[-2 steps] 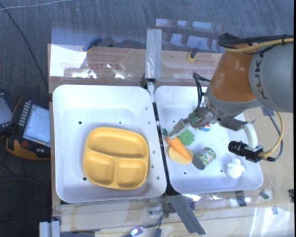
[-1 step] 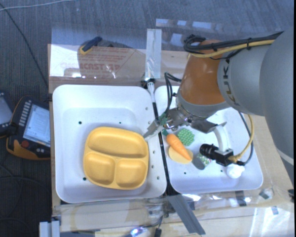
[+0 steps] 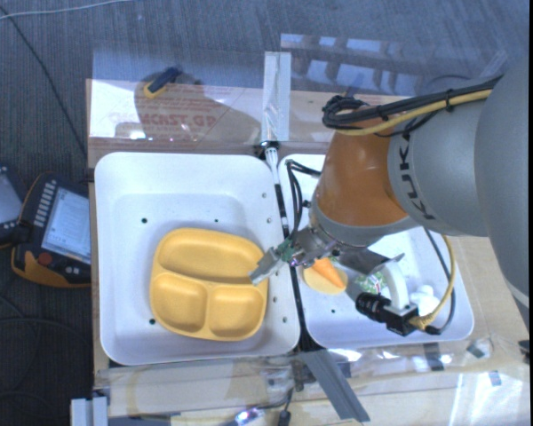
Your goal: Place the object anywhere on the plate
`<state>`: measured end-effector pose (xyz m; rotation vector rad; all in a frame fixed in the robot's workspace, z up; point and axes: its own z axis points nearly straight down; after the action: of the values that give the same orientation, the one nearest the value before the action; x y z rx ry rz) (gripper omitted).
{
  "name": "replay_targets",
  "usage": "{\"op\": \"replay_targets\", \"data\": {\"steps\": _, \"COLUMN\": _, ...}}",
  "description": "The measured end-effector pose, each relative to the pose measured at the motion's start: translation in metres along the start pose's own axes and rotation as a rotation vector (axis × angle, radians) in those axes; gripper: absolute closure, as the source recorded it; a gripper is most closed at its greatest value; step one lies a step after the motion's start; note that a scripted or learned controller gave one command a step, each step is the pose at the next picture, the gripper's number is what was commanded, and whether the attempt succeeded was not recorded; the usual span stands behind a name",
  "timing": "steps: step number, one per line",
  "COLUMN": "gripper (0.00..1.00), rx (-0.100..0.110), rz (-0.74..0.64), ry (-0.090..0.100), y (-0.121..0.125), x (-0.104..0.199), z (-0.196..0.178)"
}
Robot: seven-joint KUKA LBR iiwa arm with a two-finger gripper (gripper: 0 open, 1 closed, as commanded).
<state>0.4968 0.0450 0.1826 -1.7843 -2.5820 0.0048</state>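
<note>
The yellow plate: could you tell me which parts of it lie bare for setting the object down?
All three compartments of the yellow plate lie bare. The left and front ones are clearest. The right rim is crowded: the gripper hangs there, with the orange object beside it over the right bin.

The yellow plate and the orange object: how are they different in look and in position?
The yellow plate is large and split into compartments; the orange object is small and undivided. The plate lies in the left bin, the object in the right bin, under the arm's wrist. Both have warm colours.
</note>
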Motion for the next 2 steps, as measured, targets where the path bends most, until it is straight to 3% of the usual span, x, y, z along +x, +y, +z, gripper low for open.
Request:
{"op": "replay_targets", "data": {"steps": 1, "gripper": 0.00, "rx": 0.000, "rz": -0.015, "ry": -0.001, "y": 0.098, "x": 0.073, "z": 0.022}}
{"op": "replay_targets", "data": {"steps": 2, "gripper": 0.00, "rx": 0.001, "rz": -0.132, "ry": -0.002, "y": 0.106, "x": 0.151, "z": 0.037}}
